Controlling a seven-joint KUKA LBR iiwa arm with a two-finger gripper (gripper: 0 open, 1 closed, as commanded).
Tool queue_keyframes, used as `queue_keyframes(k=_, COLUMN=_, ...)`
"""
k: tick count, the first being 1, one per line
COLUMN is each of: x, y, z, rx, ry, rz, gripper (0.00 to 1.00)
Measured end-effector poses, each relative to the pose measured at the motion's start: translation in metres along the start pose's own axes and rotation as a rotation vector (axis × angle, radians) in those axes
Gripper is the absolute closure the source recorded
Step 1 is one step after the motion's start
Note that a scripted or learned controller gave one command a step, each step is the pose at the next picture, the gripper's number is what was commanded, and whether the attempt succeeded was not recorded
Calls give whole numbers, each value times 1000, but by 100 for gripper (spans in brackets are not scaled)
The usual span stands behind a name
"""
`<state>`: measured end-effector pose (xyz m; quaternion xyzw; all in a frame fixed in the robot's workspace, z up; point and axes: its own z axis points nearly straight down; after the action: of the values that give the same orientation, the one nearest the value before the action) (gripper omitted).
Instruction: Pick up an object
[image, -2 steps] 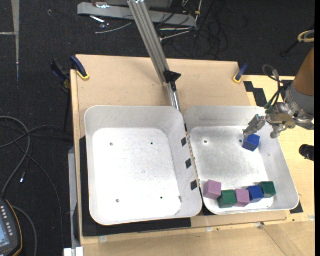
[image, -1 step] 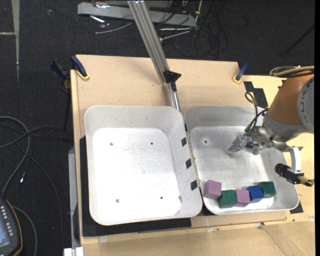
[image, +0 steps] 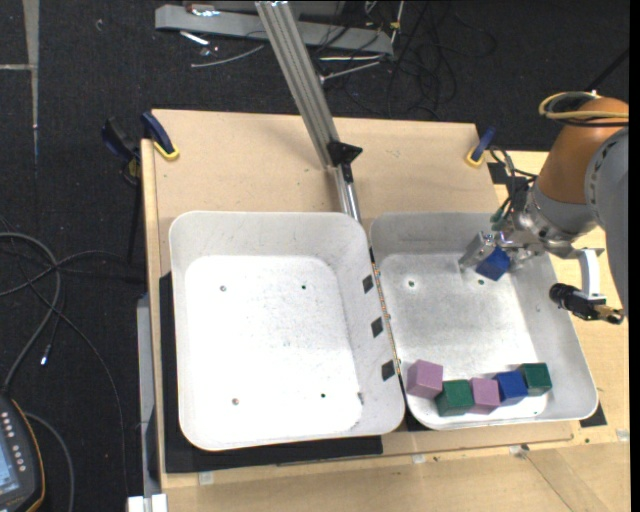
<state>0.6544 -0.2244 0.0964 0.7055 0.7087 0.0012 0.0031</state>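
Observation:
My gripper (image: 489, 255) hangs over the back part of the right bin (image: 455, 310), reaching in from the right. A blue block (image: 493, 266) sits between its fingers, lifted a little above the bin floor. Along the bin's front edge lies a row of blocks: a purple one (image: 425, 378), a dark green one (image: 455, 397), a pink-purple one (image: 485, 392), a blue one (image: 512, 385) and a green one (image: 536, 377).
The left bin (image: 265, 330) lies beside the right one, their rims meeting at the middle. A slanted metal pole (image: 310, 90) rises behind the bins. Clamps (image: 160, 135) sit at the bench's back corners.

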Motion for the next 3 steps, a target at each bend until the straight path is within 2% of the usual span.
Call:
queue_keyframes(k=1, x=0, y=-2, z=-10, rx=3, ry=-1, rz=-1, gripper=100)
queue_keyframes(k=2, x=50, y=-99, z=-6, rx=-9, ry=-3, rz=6, gripper=100)
queue_keyframes(k=3, x=129, y=-114, z=-41, rx=5, ry=7, rz=-5, gripper=100)
